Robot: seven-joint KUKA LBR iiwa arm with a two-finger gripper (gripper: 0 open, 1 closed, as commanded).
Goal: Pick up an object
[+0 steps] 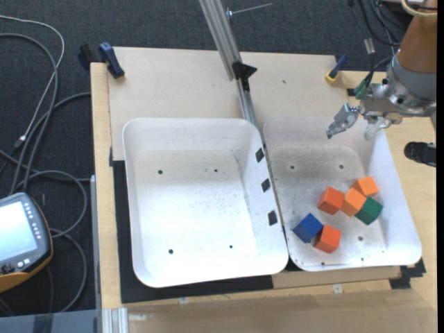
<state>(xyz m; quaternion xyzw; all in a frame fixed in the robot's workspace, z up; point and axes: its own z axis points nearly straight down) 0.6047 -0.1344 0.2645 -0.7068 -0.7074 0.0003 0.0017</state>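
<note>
Over the right bin's far edge: gripper, fingers spread apart, nothing between them, hanging clear above the bin floor. Behind it, grey wrist and orange band, reaching in from the right.

In the right bin, toward its near right corner: six blocks, clustered. Orange block at the left of the upper group; just beside it a second orange block, touching or nearly so; a third orange block behind that one, closest to the gripper yet well apart from it. Green block tucked against the second orange one, nearest the bin's right wall. Lower down: blue block, and touching its right side a fourth orange block. All resting on the bin floor, none lifted.

Left bin: speckled white floor, a few dark dots.

Between the bins: a slanted metal rail running up and away, black tabs along the shared edge.

On the bench: blue clamp at the far left corner, yellow-and-blue clamp at the far right.

Left of the bench, on the dark floor: cables and a pendant with a lit screen.
</note>
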